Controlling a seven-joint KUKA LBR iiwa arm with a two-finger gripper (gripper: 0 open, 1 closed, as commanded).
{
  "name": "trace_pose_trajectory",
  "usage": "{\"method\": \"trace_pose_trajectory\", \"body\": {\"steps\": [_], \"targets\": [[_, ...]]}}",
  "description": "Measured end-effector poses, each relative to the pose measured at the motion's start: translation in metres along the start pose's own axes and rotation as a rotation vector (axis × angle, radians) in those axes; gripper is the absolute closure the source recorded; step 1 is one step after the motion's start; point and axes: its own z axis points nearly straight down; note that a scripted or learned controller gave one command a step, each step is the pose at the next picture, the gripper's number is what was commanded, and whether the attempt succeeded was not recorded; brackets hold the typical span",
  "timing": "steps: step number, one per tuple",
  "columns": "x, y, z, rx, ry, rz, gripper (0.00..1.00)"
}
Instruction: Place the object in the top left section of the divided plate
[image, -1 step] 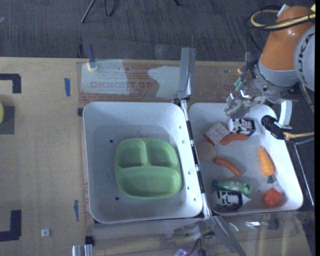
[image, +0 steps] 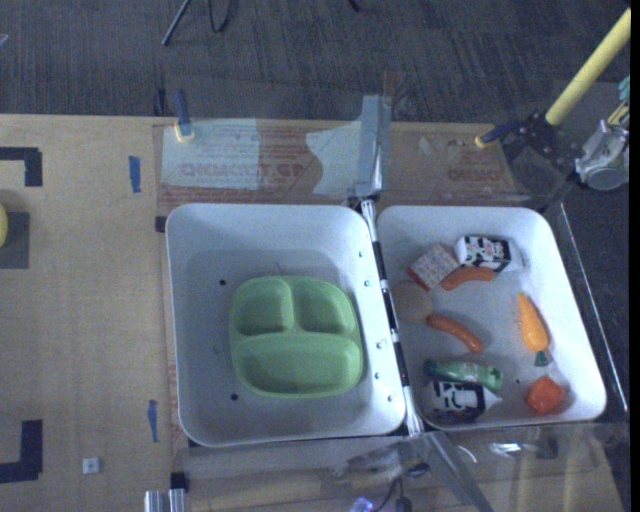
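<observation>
Divided plate (image: 296, 337), long axis left-right.

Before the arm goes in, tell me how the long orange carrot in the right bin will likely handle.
The carrot looks like smooth moulded toy food, so probably stiff and light. Its rounded, tapered body suggests that it may roll or pivot if nudged sideways. The surface looks glossy, so fingers could slip toward the thin end. It lies apart from its neighbours on the right bin floor.

Dark carpet floor (image: 300, 50) at top; light wood bench (image: 80, 330) w/ blue tape bits (image: 134, 173) & black corner marks (image: 24, 165).
</observation>
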Motion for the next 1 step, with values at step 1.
{"method": "trace_pose_trajectory", "body": {"steps": [1], "targets": [[-0.0061,-0.0476,-0.0638,-0.001,0.000,0.043,1.00]]}}
